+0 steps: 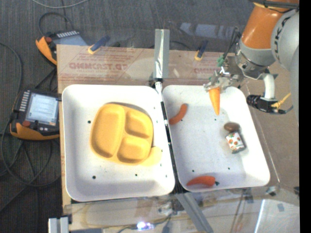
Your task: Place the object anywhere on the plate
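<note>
Upright, carrot (215,101) hangs from jaws, tip down.

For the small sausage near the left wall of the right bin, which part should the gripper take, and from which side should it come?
Probably grip the sausage at its middle, coming from straight above. It lies flat and slanted on the right bin floor, slightly curved, so the fingers should close across its narrow width. Its lower end lies near the bin's left wall, leaving less room there.

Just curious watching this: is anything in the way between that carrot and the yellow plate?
The pincer holds the carrot over the right bin. Toward the plate lie a sausage and the bins' raised rims; carried high, it should clear both.
</note>
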You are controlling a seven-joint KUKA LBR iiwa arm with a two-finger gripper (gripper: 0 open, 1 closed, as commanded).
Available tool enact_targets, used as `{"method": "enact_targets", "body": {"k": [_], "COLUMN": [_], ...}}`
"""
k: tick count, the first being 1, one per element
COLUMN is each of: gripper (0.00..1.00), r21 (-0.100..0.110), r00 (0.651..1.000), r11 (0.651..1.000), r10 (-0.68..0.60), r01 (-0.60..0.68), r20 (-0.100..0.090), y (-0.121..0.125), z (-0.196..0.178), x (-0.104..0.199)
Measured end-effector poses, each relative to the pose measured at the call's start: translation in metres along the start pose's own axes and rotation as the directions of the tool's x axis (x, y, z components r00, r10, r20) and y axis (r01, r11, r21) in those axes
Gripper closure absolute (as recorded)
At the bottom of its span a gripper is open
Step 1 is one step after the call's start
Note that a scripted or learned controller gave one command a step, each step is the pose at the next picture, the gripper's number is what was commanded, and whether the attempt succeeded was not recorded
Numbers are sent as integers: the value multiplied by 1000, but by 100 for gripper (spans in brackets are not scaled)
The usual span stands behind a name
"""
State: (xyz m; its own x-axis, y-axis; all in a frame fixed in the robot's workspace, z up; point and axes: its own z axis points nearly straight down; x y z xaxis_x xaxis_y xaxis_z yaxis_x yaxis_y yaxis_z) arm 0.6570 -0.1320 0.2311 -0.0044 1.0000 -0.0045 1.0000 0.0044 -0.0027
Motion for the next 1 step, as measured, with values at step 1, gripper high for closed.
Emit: {"method": "enact_targets", "body": {"k": [1], "gripper": [100], "r21": [-1], "r00": [994], "r11": [994], "r10": [-111], "r01": [111], "r20": [-4], "y": [4], "z": [46], "x": [84]}}
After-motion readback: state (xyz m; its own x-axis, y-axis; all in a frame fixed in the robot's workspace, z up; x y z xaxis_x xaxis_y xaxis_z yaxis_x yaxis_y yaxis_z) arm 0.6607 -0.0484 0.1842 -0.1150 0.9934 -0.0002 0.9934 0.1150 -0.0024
